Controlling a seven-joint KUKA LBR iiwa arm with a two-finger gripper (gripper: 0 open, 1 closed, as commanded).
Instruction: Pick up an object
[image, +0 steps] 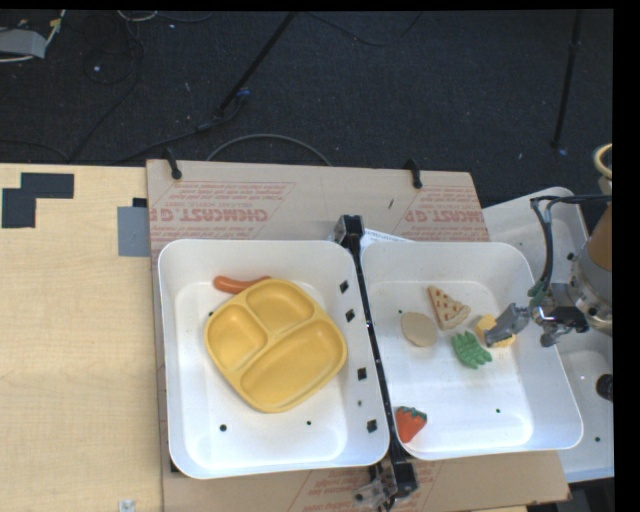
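Where the frame is widest, across its middle: two shallow white bins sit side by side on a sheet of brown cardboard
Bench: pale wood (70, 340) fills the left of the frame, with dark rectangular patches near its upper left
Cardboard: (300, 205) printed with red lettering, shown upside down, along its upper edge
Floor: dark carpet (330, 80) runs across the top of the frame, with black cables trailing over it
Left bin: (190, 440) holds a yellow divided plate (276, 343) at its centre, and an orange sausage-like piece (238, 283) touching the plate's upper left rim
Right bin: (540, 420) holds a tan pizza-slice toy (448, 306), a beige round piece (419, 329), a green leafy piece (470, 350), a yellow piece (494, 331) and a red strawberry-like toy (411, 423) at its lower left corner
Gripper: (510, 322) at the right bin's right side, low over the yellow piece; whether its fingers are apart or together, I cannot tell
Arm: (590, 300) enters from the frame's right edge
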